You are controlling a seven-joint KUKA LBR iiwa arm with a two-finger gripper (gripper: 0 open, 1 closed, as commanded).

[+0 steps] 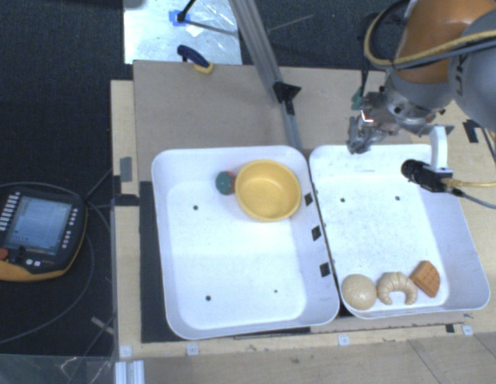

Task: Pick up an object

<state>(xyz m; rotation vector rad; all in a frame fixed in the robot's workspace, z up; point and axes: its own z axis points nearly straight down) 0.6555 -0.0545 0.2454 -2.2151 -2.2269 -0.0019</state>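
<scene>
The grey arm (440, 38) reaches in from the right — wrist bent down, pincer (360, 141) hanging low.

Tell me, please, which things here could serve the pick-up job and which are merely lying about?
For the job: yellow plastic bowl, small teal ball, round beige bun, pale croissant, brown waffle piece, gripper.

Lying about: handheld control pendant, blue-and-yellow clamp.

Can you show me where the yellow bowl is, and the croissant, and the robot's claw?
yellow bowl (268, 190): camera view, on the inside bottom of the bowl.
croissant (398, 286): camera view, on the middle of its curved back.
claw (358, 142): camera view, at its lower tip, over the right bin's far edge.
</scene>
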